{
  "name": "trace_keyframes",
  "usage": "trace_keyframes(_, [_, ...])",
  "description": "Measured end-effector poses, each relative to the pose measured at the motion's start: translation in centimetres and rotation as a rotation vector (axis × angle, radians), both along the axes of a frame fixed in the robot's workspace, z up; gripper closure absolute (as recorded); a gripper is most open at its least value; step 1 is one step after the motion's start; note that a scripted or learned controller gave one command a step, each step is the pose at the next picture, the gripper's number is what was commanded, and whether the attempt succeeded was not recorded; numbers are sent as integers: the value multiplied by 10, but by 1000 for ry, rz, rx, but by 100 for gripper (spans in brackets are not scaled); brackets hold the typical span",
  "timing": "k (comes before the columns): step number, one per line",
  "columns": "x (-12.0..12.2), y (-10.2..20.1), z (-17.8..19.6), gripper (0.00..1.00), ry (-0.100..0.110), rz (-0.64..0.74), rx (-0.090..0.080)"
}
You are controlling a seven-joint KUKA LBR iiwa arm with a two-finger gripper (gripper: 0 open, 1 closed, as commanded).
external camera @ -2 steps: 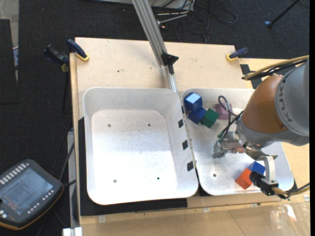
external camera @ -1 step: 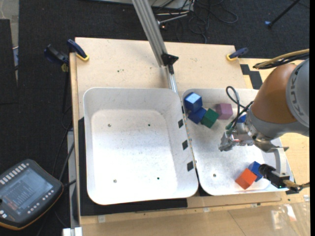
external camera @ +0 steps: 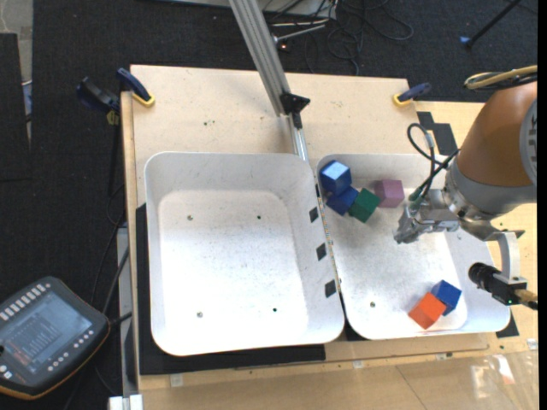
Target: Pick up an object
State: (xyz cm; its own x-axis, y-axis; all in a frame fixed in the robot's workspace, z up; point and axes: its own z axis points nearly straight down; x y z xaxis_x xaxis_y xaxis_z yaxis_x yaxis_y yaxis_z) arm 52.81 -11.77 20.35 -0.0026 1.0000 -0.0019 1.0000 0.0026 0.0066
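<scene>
Purple block [external camera: 390, 192] is observed just up-left of the end effector [external camera: 412, 229], nearer than the other blocks; finger opening cannot be determined, nothing seen held.

Open floor across the left bin [external camera: 231, 254] and mid-right bin [external camera: 385, 314]; 4 blocks [external camera: 359, 196] crowd its upper left, 2 blocks [external camera: 436, 304] its lower right.

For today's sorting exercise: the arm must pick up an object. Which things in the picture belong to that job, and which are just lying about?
Part of the job:
gripper
light blue block
dark blue block
green block
purple block
orange block
blue block
right bin

Just lying about:
left bin
handheld pendant
clamps
</scene>
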Motion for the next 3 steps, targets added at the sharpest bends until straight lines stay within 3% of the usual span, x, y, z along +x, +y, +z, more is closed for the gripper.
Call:
trace_keyframes(1, [1,0,10,100,4,0,1])
trace_keyframes(3, [24,121,19,100,5,6,3])
